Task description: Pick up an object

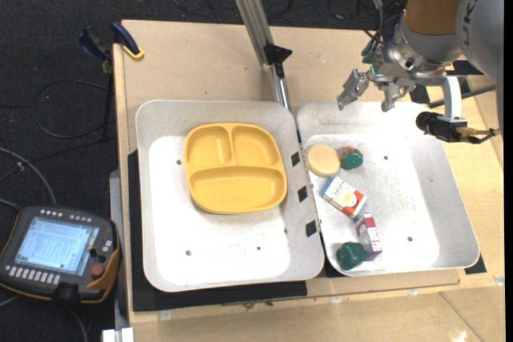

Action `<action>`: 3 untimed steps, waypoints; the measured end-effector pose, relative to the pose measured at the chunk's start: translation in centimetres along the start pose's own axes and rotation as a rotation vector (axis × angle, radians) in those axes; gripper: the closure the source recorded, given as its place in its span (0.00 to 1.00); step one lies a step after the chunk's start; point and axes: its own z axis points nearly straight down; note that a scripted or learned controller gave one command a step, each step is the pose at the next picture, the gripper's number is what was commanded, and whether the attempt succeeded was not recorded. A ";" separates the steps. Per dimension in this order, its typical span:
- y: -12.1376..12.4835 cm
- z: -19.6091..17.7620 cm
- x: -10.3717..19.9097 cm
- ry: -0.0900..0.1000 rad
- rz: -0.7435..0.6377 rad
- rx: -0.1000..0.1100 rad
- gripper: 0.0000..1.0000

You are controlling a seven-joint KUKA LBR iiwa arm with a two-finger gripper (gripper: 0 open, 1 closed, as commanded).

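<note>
Altogether 5 objects point(345, 198), 1 tray point(236, 168).

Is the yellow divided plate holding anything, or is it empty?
Empty. The yellow divided plate lies flat in the left bin, all three compartments bare; the small items lie in the right bin.

A tan bench point(200, 64) is standing on dark carpet point(56, 92); black cables point(32, 172) are trailing across it; a teach pendant point(56, 252) is glowing.
</note>
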 end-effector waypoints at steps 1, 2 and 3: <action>0.0 0.0 0.0 0.000 0.000 -0.001 0.00; 0.4 4.4 -0.2 -0.001 0.002 0.003 0.00; 0.3 10.9 -0.1 0.000 0.002 0.005 0.00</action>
